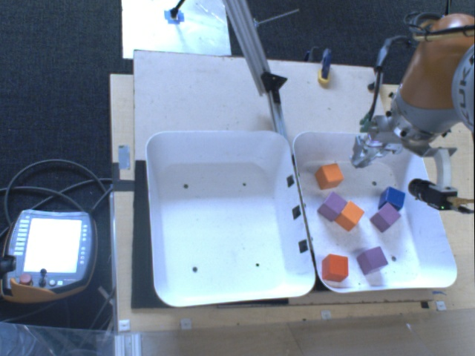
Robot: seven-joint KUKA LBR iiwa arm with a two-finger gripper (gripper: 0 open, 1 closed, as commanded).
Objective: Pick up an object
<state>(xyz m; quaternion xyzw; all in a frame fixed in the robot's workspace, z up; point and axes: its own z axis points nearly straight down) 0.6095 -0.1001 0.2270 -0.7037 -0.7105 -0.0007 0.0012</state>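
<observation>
The right bin (430, 269) holds several foam cubes: an orange one (329, 175) near the back, a purple one (332, 205) touching another orange one (350, 215), a blue one (392, 197), a purple one (385, 216), a purple one (372, 259) and an orange-red one (335, 267) at the front. My gripper (362, 156) hangs over the back of this bin, right of the rear orange cube and apart from it. Nothing shows between its fingers.
The left bin (159, 199) stands beside the right one, their walls meeting at the middle. A slanted metal pole (249, 35) crosses the back of the bench. A teach pendant (48, 254) lies at the far left. A yellow clamp (324, 76) sits behind the right bin.
</observation>
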